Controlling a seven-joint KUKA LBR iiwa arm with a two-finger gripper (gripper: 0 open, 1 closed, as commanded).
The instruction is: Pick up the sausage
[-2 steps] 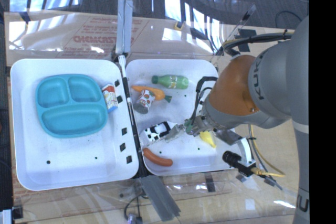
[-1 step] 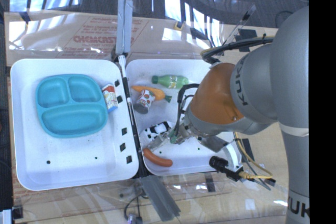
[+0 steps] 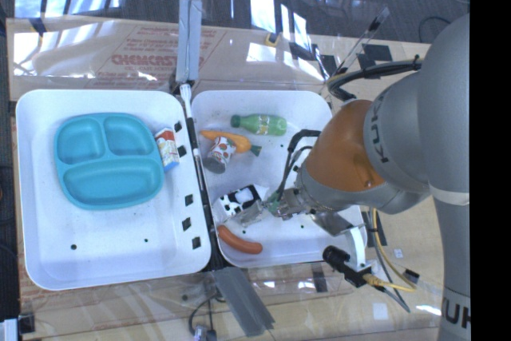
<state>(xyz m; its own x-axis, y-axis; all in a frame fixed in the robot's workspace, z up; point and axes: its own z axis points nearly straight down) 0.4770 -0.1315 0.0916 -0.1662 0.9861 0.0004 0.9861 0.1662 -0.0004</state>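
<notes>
Sausage (image 3: 239,240) lower centre of frame, near front wall of right bin (image 3: 263,258). Gripper (image 3: 257,208) just above it, beside black-and-white object (image 3: 236,200); claw state cannot be told.

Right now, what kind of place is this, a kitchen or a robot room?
Most likely a robot test lab, not a kitchen. A big grey and orange robot arm reaches over two white bins. The food looks like toys: a sausage, a carrot and a green bottle, beside a blue divided tray.
</notes>
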